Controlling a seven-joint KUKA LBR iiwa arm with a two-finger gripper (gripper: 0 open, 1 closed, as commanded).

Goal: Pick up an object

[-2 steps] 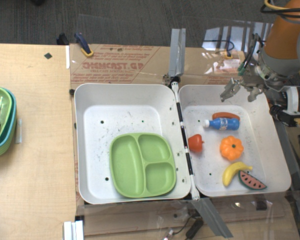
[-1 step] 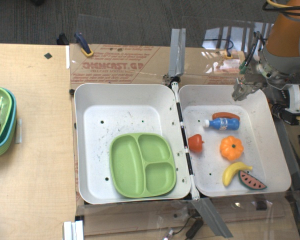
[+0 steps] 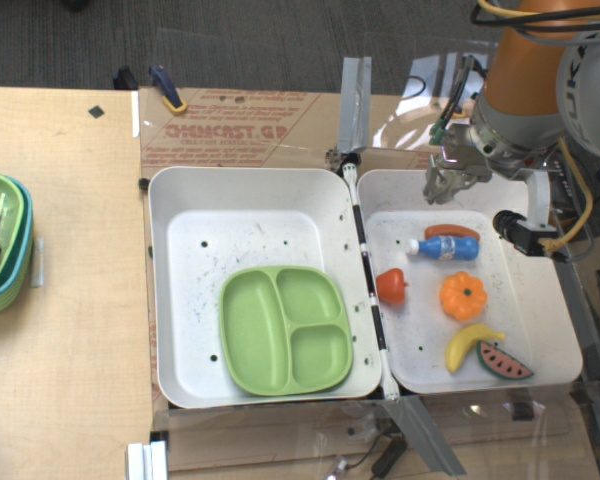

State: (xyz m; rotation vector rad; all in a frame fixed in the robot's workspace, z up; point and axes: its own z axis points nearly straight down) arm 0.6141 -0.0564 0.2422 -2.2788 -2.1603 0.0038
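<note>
Gripper (image 3: 446,183) hovering at right bin's (image 3: 560,318) far edge, state impossible to tell. Blue bottle (image 3: 445,249) lying crosswise just toward the near edge, red sausage (image 3: 452,232) alongside.

grey arm (image 3: 540,78), pincer (image 3: 442,190) pointing down

Left bin (image 3: 180,298): my way is blocked by the green divided plastic plate (image 3: 285,328); bare floor behind it.
Right bin (image 3: 550,298): toys crowd the middle; near-left corner open.

Toy foods (image 3: 462,297) lie loose in right bin (image 3: 570,338)
</note>
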